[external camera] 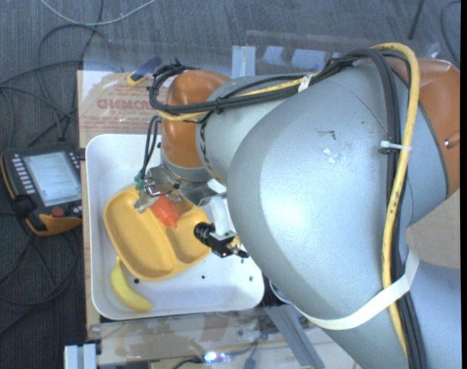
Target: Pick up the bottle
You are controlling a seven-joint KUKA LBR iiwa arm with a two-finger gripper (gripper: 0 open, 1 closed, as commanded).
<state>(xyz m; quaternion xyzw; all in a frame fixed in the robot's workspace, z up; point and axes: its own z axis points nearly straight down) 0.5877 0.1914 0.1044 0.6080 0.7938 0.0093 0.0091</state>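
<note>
My gripper (158,197) hangs low over the left white bin (103,156), just above a yellow kidney-shaped dish (137,241). A small orange-red object (165,211) sits right under the gripper, on or over the dish's upper part. It may be the bottle or its cap, but I cannot tell. Whether it is touching the gripper or apart from it is hidden by the wrist. The orange band of the arm (183,129) stands directly above the gripper.
A yellow banana (128,290) lies at the bin's front left, beside the dish. The grey arm body (333,206) covers the right side of the bench. A cardboard sheet (114,110) lies behind the bin. A teach pendant (43,183) rests on the floor at left.
</note>
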